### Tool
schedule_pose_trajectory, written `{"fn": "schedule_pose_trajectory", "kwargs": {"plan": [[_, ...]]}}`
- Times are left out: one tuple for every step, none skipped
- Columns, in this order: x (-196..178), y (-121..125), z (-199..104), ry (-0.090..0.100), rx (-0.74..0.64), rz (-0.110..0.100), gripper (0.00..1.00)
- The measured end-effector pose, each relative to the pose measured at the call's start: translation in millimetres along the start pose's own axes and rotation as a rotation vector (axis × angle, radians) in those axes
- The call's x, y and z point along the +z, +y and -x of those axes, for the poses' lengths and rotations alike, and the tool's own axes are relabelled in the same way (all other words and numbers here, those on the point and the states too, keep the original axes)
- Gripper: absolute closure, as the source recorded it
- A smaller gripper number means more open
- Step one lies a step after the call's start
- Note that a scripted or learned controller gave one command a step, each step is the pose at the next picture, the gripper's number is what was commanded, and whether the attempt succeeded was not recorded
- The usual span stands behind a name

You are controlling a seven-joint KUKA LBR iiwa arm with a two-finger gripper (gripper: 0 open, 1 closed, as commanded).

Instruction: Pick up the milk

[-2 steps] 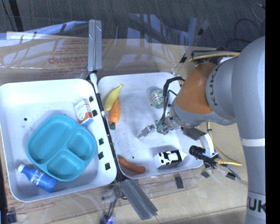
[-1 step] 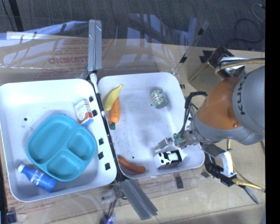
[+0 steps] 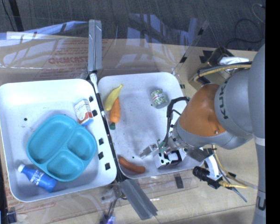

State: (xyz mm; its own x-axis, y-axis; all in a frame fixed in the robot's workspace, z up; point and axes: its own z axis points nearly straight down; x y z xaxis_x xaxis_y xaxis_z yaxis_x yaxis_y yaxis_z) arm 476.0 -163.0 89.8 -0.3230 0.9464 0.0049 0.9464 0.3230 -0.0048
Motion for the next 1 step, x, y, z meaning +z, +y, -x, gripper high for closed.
{"fn": "schedule_pose_trajectory", "kwargs": {"plan": [[0.0, -1.7, 4.1, 0.0, -0.099, -0.001, 0.0]]}}
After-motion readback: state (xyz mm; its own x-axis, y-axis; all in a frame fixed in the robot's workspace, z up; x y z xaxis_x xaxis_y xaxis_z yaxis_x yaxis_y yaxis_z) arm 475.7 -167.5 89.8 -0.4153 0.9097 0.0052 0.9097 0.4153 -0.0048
